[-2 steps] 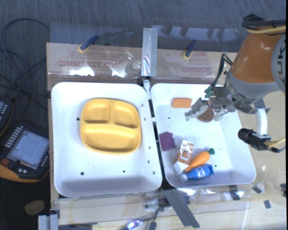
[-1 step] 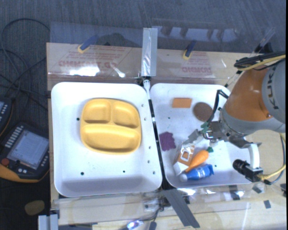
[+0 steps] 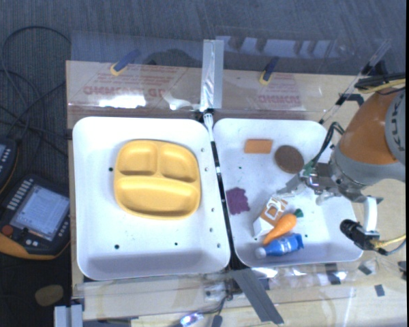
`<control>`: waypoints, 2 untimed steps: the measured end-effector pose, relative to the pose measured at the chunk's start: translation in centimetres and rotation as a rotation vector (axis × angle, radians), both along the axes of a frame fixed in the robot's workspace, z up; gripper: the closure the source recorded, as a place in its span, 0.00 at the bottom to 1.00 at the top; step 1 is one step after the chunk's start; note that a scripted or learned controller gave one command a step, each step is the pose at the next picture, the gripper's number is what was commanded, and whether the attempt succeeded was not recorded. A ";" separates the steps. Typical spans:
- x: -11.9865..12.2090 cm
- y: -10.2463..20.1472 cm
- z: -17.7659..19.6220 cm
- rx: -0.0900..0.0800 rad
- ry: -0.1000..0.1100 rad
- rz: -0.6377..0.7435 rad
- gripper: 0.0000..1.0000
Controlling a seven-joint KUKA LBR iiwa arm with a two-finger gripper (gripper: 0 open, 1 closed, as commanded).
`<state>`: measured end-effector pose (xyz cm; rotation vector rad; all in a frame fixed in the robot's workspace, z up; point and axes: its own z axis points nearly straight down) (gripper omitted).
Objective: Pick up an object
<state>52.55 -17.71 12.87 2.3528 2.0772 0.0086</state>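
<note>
Fingers (image 3: pixel 312 180) were seen over the right bin (image 3: pixel 307 125), their spread impossible to tell. Near its front edge, a carrot (image 3: pixel 281 227) lay against a blue bottle (image 3: pixel 283 245). A yellow tray (image 3: pixel 157 178) sat in the left bin (image 3: pixel 88 203).

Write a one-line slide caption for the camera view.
KUKA arm reaches over the right bin of small objects, including a carrot and blue bottle; the left bin holds a yellow tray.
</note>
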 end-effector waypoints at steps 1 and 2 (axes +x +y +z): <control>0.1 0.1 0.9 0.002 -0.001 0.002 1.00; 0.1 0.1 0.9 0.002 -0.001 0.002 0.00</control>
